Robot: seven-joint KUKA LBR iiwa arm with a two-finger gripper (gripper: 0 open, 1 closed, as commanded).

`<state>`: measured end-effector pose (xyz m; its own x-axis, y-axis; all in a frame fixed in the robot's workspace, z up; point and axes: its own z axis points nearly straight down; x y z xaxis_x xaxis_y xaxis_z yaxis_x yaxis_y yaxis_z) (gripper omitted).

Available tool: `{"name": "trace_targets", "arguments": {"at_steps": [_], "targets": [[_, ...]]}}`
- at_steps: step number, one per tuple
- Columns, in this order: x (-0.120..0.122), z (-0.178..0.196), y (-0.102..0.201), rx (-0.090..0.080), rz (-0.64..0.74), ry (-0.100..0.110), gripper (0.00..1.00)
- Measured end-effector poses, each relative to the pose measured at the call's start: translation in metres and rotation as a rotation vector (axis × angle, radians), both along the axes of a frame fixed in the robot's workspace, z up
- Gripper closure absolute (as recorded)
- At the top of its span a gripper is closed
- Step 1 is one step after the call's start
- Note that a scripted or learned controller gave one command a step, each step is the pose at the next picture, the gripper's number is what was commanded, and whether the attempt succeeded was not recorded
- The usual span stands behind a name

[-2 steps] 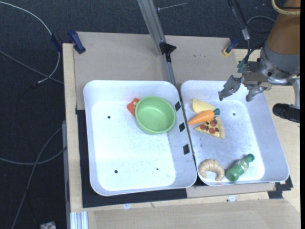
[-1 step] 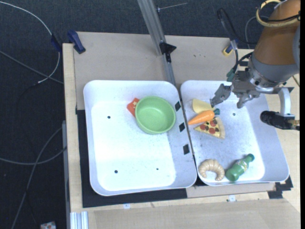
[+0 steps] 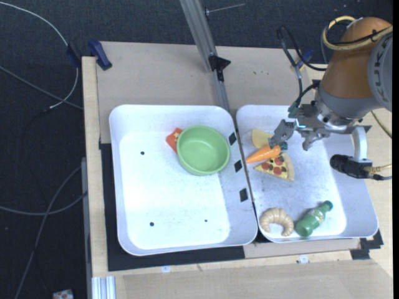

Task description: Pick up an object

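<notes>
My gripper (image 3: pixel 293 142) hangs over the upper middle of the right bin (image 3: pixel 355 195), its two fingers spread apart with nothing between them. An orange carrot (image 3: pixel 262 154) lies just left of it, its thick end touching the left fingertip (image 3: pixel 280 139). The carrot rests partly on a pizza slice (image 3: pixel 278 167). A yellow wedge (image 3: pixel 259 137) sits behind the carrot. Near the front wall of that bin lie a croissant (image 3: pixel 278 220) and a green bottle (image 3: pixel 312 220).
The left bin (image 3: pixel 156 198) holds a green bowl (image 3: pixel 202 149) at its back right, with a small red-orange thing (image 3: pixel 173 139) tucked against the bowl's left side. A slanted metal pole (image 3: pixel 202 36) rises from between the bins at the back.
</notes>
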<state>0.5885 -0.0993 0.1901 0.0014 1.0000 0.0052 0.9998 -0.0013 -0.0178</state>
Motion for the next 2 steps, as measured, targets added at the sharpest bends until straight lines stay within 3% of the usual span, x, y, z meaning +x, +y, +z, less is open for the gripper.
{"name": "trace_targets", "arguments": {"at_steps": [1, 2], "targets": [[-0.008, -0.064, -0.001, 0.001, 0.000, 0.002, 0.00], [-0.005, -0.045, 0.000, 0.001, -0.001, -0.011, 1.00]]}}
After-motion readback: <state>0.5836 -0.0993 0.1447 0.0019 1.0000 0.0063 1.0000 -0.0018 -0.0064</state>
